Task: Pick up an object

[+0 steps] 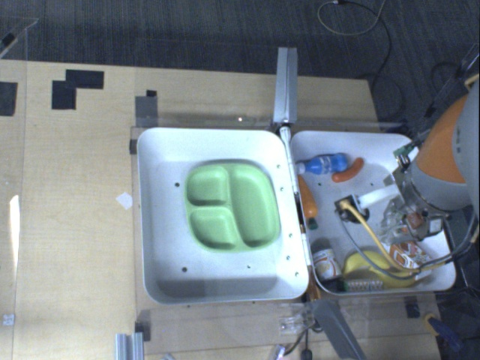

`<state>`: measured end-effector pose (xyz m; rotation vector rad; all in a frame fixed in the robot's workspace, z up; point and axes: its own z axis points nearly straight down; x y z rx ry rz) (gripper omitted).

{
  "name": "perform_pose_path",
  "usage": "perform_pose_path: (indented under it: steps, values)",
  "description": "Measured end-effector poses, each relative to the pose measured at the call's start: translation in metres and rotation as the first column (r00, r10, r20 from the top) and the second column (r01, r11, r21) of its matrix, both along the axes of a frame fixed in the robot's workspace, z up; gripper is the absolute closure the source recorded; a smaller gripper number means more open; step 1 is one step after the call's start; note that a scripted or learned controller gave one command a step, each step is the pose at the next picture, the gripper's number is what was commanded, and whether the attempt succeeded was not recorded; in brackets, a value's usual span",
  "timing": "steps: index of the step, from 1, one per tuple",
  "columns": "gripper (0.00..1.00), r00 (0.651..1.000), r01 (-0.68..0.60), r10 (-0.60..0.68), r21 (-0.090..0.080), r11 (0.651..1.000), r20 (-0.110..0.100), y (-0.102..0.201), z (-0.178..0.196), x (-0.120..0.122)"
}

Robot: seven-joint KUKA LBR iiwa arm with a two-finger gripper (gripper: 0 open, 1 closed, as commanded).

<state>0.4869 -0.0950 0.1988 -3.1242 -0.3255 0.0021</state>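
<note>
Wood bench (75,201), my pincer (401,217) over the cluttered bin (379,145) (open or closed, can't tell). Banana (367,263) just beside pincer: soft, light, bruises easily; I'd grab mid-body, gently.

White shallow plastic bins, two: left bin (161,223), right bin (360,142).

Green moulded plastic plate with three compartments (231,205), at frame centre: one.

Lower right of frame:
- clear plastic bottle with blue label (324,163): one
- red-orange sausage-shaped piece (348,171): one
- orange carrot-shaped piece (307,197): one
- yellow banana (373,267): one
- small round tin (324,262): one
- crumpled red-and-white wrapper (407,256): one

Anything under the arm cannot be counted.
</note>
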Motion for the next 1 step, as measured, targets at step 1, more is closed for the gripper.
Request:
perform_pose_path:
  steps: [1]
  values:
    - [1.0,1.0,0.001,-0.001,0.0,1.0,-0.002,-0.0251,0.0048,-0.0006]
